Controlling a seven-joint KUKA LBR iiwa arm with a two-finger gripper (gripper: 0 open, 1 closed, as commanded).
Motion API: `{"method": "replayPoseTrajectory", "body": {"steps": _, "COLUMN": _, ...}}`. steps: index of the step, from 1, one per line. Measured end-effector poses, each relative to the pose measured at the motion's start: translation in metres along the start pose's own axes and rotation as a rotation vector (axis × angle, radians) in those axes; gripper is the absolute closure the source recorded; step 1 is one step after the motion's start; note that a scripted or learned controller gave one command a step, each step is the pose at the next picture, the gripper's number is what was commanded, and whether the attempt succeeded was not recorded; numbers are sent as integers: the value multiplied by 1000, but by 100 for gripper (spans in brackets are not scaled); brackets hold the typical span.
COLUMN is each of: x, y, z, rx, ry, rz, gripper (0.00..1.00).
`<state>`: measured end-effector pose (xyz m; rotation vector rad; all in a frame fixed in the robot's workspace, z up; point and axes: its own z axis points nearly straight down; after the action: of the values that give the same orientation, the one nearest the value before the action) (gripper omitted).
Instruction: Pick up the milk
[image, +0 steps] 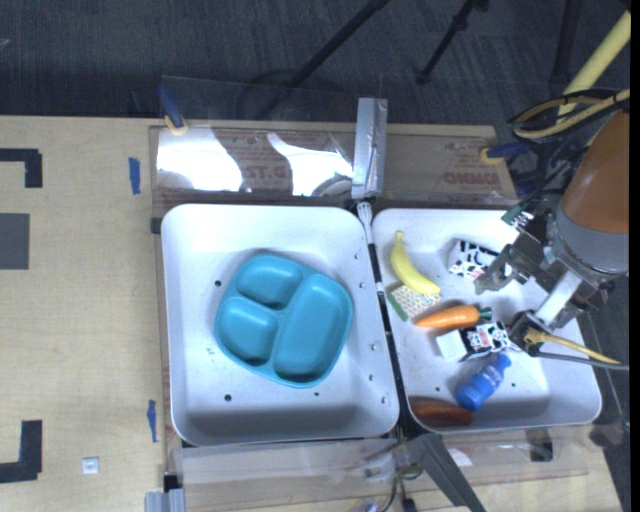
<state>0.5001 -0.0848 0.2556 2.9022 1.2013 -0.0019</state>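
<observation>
- Two white bins sit side by side on a bench, seen from above at a slant.
- The left bin (190, 250) holds a blue divided tray (283, 317).
- The right bin (570, 395) holds a jumble: a banana (411, 267), a carrot (447, 317), a blue bottle (482, 383), and a dark red item (442, 410) at the bin's 6 o'clock edge.
- The milk (468, 258), a small carton with black-and-white cow patches, lies toward the bin's 12 o'clock side, just right of the banana. A second printed carton (472, 340) lies under the carrot's right end.
- The arm reaches in from 3 o'clock. Its gripper (520, 270) hovers over the bin's right half; whether it is released or clenched cannot be told.
- The milk lies at about 9 to 10 o'clock from the gripper, near it.
- The milk's long axis seems to run roughly 10 to 4 o'clock, though that is hard to judge.
</observation>
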Motion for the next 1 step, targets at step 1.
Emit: {"method": "replayPoseTrajectory", "body": {"steps": 1, "x": -50, "y": 22, "z": 135, "rx": -4, "ry": 5, "rz": 75, "gripper": 0}}
